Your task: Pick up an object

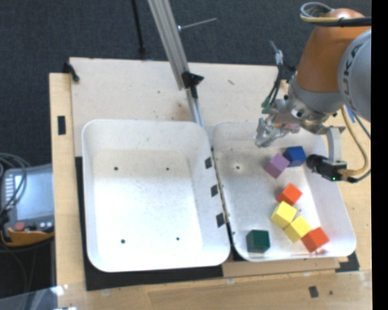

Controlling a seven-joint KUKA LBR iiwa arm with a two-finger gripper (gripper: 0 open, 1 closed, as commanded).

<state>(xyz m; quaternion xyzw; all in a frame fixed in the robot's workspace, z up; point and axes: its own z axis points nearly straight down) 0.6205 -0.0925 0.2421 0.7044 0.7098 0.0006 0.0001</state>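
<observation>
The right bin (246, 192) holds several small blocks. A purple block (277, 165) and a blue block (294, 155) lie near its far side. Below them sit an orange block (291, 194), two yellow blocks (284, 214) (299, 227) and a second orange block (315, 238). A dark green block (258, 240) rests by the near rim. My gripper (266, 134) hangs over the bin's far end, up and left of the purple block, with nothing visible between its fingers.
The left bin (149, 192) lies beside the right one, with a rim between them. A slanted metal rail (171, 41) runs up from the bins' far edge. A black cable connector (326, 166) hangs by the right bin's right wall.
</observation>
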